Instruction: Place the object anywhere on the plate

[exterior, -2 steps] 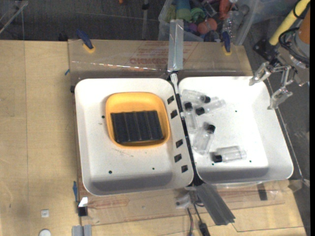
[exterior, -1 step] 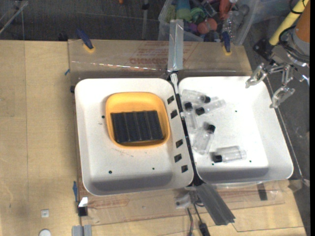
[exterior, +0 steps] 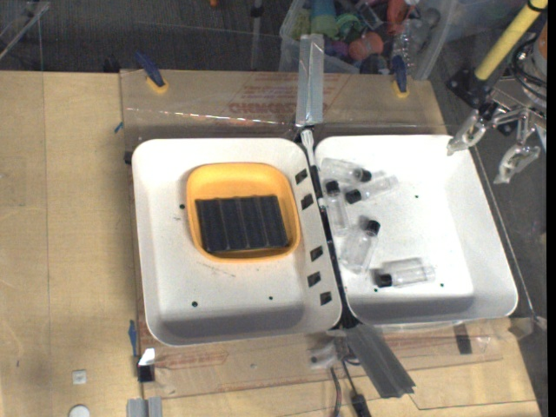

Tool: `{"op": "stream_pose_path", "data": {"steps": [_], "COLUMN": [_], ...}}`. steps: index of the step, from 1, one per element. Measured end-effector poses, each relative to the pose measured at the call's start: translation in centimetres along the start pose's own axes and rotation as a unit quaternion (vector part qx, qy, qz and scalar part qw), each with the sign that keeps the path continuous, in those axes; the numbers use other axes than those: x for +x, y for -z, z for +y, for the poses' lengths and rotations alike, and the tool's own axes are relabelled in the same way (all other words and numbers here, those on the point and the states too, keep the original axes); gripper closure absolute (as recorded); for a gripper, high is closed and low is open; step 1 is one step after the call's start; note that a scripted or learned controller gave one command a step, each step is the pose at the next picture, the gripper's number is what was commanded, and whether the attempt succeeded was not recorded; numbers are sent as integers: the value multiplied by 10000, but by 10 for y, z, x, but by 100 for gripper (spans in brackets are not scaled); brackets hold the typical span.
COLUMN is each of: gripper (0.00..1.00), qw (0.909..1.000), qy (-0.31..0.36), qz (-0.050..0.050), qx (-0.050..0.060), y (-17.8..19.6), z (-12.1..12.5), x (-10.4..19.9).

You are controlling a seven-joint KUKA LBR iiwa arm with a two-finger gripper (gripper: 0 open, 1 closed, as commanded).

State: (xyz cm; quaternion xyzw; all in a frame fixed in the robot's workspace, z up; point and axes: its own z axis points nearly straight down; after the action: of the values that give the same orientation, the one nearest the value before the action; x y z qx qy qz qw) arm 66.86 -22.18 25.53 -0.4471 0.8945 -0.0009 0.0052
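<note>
I see the wooden counter (exterior: 61,233) carrying two white bins. Far left of my jaws (exterior: 495,142), a yellow squarish plate (exterior: 243,181) holds a dark ribbed block (exterior: 241,222). Nearer them lie clear plastic black-capped vials (exterior: 401,274). The jaws hang spread, pinching nothing, above the right bin's (exterior: 452,198) far corner.

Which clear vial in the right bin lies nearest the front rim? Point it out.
The vial lying crosswise, black cap pointing left, alone near the right bin's front rim; the others cluster farther back along the divider.

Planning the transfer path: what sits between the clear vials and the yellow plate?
In the camera view, the bins' adjoining rims with black clips separate the vials from the plate.
</note>
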Motion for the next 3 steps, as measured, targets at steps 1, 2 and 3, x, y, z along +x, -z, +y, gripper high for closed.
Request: {"op": "stream_pose_path", "data": {"steps": [1, 2, 3], "gripper": [0, 0, 0], "qw": [9870, 9477, 8889], "qy": [1608, 3190, 4581], "qz": [4, -2, -8], "qx": [-33, -42, -27], "y": [-17, -23, -9], "z": [1, 5, 16], "x": [0, -5, -21]}}
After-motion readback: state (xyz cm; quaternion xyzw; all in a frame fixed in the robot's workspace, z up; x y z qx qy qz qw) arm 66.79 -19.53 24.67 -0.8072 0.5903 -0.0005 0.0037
